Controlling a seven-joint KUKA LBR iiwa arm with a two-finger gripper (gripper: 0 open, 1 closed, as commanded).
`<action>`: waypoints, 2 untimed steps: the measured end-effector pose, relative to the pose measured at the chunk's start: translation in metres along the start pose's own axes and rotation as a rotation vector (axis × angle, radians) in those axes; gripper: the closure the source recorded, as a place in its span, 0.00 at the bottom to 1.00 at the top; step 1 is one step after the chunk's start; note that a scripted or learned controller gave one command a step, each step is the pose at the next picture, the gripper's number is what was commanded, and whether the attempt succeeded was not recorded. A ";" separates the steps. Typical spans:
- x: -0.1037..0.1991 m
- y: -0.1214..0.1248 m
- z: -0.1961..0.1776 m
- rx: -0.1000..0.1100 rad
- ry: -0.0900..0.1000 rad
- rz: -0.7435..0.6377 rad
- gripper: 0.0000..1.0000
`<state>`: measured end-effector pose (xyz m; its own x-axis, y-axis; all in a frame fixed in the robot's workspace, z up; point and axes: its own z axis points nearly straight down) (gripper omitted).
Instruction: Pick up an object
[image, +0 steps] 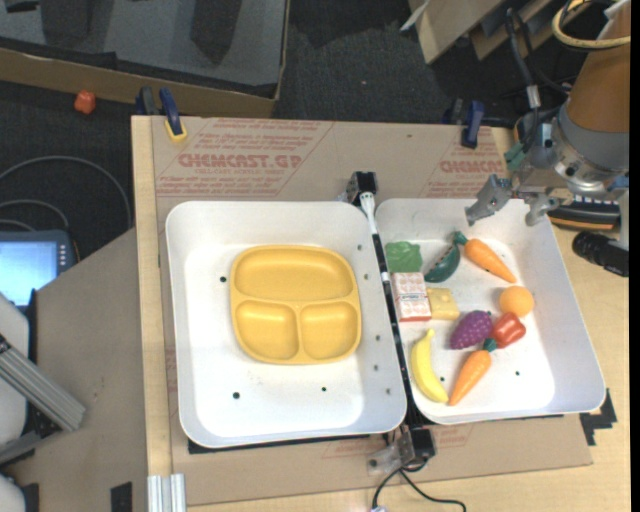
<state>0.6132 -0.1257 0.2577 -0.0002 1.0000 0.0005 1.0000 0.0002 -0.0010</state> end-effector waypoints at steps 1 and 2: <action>-0.032 0.021 0.159 -0.009 -0.006 0.002 0.00; -0.032 0.023 0.147 -0.017 -0.008 0.001 1.00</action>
<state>0.6363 -0.1575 0.1108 0.0013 1.0000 -0.0070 0.9999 -0.0012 0.0157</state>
